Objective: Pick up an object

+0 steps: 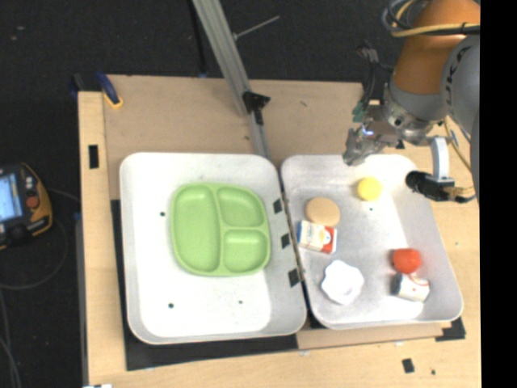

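Note:
In the right bin (420,241) lie a small yellow ball (369,188), a tan round bun-like piece (323,211), a small red and white carton (316,237), a white crumpled piece (342,282), a red tomato-like ball (406,259) and a white block with red marks (410,288). My gripper (356,150) hangs over the bin's far rim, up and to the left of the yellow ball. Nothing shows between its fingers.
The left bin (145,297) holds a green divided tray (220,229). A grey metal bar (226,51) slants down from the top toward the gap between the bins. A black and orange device (20,203) sits at the far left, off the bench.

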Motion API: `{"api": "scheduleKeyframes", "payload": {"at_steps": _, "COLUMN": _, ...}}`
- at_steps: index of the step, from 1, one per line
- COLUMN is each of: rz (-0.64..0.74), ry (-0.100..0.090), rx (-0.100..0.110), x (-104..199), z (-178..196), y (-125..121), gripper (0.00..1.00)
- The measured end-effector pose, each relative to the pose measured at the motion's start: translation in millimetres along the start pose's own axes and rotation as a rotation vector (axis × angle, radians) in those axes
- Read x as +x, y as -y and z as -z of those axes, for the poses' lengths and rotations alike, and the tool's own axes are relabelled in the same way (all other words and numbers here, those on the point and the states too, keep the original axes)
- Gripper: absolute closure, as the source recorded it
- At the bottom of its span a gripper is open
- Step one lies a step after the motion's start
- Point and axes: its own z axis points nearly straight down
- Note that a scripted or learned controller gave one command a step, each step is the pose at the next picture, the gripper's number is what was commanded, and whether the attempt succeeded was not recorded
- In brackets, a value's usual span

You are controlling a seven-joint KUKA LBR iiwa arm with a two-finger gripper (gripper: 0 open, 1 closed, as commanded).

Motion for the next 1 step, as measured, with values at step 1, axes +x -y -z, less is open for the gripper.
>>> {"api": "scheduleKeyframes", "payload": {"at_steps": 1, "rz": 0.000, "ry": 0.000, "rx": 0.001, "x": -1.5, "z": 33.8, "y": -1.2, "gripper": 1.00}}
